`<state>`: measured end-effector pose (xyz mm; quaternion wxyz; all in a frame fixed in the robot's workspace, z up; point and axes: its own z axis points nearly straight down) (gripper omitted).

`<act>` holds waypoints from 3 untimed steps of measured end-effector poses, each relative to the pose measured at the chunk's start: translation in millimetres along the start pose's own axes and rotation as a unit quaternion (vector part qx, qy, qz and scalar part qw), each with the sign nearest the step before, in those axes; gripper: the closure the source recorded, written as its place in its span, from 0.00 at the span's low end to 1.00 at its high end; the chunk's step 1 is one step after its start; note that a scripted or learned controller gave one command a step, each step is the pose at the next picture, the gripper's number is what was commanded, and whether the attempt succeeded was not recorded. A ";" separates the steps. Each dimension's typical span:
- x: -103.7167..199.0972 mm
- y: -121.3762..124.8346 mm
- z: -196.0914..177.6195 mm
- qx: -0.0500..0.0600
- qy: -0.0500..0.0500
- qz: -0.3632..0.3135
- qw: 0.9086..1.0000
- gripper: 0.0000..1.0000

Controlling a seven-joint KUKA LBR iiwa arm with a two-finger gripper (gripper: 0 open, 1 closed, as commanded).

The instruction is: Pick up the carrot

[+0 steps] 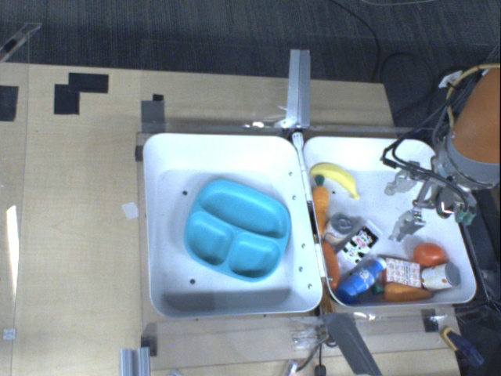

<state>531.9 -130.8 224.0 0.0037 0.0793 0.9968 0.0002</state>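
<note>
Carrot [320, 204] by divider, arm's jaws [405, 204] poised right.

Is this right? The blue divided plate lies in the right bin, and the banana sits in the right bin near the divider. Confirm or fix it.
Not quite. The camera view shows the blue divided plate lying in the left bin, not the right one. The rest stands: the banana sits in the right bin near the divider.
</note>
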 end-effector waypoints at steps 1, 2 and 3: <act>-40.3 27.8 78.9 -0.001 -0.013 0.199 0.980 0.00; -76.3 32.3 134.6 0.000 -0.005 0.161 0.987 0.00; -78.4 34.6 121.6 -0.001 -0.008 0.158 0.987 1.00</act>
